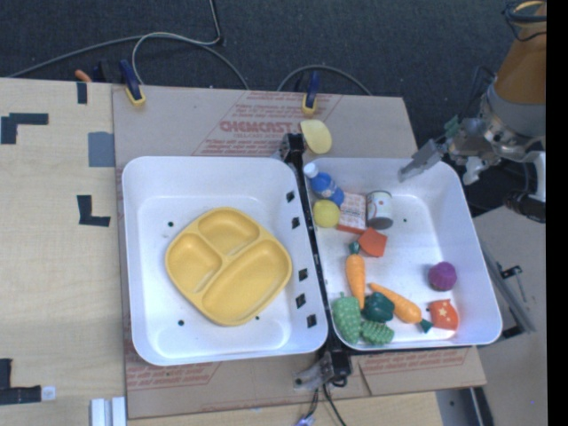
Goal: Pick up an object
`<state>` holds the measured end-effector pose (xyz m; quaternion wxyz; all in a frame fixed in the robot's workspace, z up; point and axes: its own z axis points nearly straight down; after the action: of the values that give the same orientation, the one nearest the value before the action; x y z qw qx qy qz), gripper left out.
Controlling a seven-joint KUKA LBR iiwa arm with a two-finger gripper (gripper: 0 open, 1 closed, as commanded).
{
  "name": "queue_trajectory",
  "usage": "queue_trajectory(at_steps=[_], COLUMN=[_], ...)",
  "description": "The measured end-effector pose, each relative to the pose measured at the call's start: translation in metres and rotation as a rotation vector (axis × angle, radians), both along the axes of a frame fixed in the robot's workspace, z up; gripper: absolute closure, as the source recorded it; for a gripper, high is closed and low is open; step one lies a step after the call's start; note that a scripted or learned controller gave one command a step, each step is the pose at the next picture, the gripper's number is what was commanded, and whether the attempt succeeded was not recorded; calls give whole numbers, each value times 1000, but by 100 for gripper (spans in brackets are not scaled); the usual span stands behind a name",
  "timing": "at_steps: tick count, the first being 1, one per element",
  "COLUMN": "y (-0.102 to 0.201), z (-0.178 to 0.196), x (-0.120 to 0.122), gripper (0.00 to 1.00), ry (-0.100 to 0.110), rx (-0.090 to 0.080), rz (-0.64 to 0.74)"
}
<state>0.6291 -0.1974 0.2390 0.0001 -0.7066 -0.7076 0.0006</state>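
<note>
Right bin [470, 238] is the landmark. Left of it, another bin holds a yellow divided plate [229, 264]. Gripper [424, 160] hovers over right bin's upper-right corner rim, nothing between fingers; how far apart they are, can't tell. Toy food clusters at the bin's left and bottom, purple ball [442, 276] alone near its right wall. Risk: descending here clips the rim; crowded pieces could slip.

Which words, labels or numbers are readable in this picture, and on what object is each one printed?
"CHEMCAST": red print on the brown cardboard sheet under the bins, readable.
Repeated red print further along that sheet: too blurred.
Label on the small can in the right bin: too small to read.
</note>
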Motion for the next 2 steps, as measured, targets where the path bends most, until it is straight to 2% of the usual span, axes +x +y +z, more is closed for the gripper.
queue_trajectory(at_steps=[1, 2], y=[72, 72], z=[-96, -129], x=[-1, -59], gripper=[0, 0], ry=[3, 3], rx=[2, 1], rz=[1, 0])
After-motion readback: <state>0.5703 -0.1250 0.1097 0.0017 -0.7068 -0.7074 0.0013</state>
